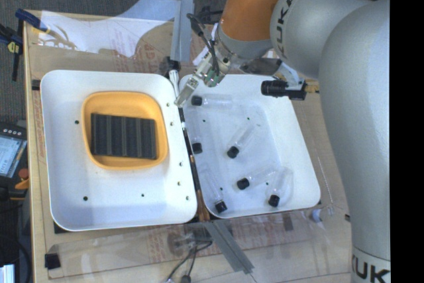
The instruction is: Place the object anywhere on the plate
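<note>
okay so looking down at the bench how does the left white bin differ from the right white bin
The left white bin holds a yellow square plate with a dark ribbed insert; the right white bin holds several small clear vials with black caps, lying scattered. The left bin sits away from the grey arm, while the arm's wrist hangs over the right bin's top left corner. Both are shallow, white, rounded at the corners, and lie side by side.

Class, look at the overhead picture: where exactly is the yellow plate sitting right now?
The yellow plate lies in the left white bin, towards its upper middle, with a dark ribbed insert on it. The right white bin with clear vials is beside it.
</note>
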Robot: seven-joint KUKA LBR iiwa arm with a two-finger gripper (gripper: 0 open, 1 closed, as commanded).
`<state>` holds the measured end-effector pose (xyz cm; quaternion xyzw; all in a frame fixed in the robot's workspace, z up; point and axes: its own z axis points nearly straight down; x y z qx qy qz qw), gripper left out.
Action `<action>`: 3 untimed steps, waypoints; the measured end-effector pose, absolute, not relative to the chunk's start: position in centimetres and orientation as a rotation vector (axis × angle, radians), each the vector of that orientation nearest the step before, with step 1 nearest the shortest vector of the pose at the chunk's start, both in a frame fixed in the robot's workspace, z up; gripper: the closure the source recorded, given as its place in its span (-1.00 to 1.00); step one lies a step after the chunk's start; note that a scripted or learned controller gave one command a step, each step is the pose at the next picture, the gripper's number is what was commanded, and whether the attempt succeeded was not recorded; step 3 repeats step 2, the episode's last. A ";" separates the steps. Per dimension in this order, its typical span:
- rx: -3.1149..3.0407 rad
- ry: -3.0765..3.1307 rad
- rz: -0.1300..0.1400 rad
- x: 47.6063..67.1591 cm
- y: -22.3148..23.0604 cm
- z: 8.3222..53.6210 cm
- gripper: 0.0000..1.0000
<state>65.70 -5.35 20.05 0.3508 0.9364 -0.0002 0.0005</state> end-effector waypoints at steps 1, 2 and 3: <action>1.016 2.973 -0.002 64.1 -2.1 22.9 -1.00; 0.614 3.083 -0.002 64.1 1.5 22.8 -1.00; 0.614 3.083 -0.002 64.1 1.5 22.8 -1.00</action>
